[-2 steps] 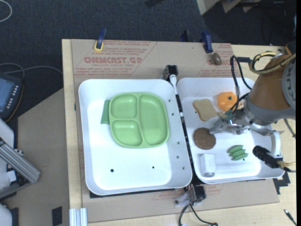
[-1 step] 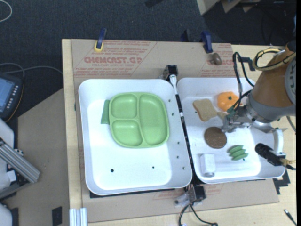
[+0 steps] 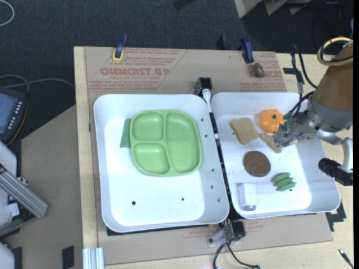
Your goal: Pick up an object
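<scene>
Orange and round, a small pumpkin-like toy [image 3: 271,120] is sitting at the far side of the right bin [image 3: 314,202], and it is looking like the likeliest target, though that is a judgement. The gripper [image 3: 285,135] is hanging just right of and slightly nearer than it, low over the bin floor, touching or almost touching a pale scrap beside the toy; which of the two cannot be told. Whether the gripper is spread or pressed together cannot be told either, since its tip is blurring into the clutter. Nothing is showing as lifted, so the pick is not yet done: closing on an object and raising it are both left.

Around the toy, a tan bread slice [image 3: 244,130] is lying to its left, a brown disc [image 3: 257,163] nearer, a green pea pod [image 3: 283,181] near right, and a white cylinder [image 3: 247,195] at the near edge. The left bin [image 3: 112,195] is carrying a green divided plate [image 3: 165,142]. Both bins are resting on the counter [image 3: 90,94].
</scene>
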{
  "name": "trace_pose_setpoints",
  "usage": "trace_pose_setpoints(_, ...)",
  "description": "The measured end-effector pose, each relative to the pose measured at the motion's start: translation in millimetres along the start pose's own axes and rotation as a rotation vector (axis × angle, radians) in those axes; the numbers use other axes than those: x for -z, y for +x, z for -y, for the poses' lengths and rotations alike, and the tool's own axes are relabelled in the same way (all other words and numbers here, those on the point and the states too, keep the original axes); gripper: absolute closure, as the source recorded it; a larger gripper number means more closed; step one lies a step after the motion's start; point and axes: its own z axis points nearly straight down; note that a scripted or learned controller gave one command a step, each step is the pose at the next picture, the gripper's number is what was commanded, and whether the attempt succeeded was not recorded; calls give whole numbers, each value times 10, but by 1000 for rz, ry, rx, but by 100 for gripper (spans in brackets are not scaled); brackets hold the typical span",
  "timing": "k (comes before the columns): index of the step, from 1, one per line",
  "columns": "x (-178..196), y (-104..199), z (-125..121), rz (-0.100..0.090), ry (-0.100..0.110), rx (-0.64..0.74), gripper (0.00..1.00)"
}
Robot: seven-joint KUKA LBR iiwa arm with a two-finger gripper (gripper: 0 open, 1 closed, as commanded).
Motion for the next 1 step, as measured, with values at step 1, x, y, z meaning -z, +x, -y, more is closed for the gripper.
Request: trace_pose_setpoints(1, 540, -6, -21, 1, -1, 0, 100)
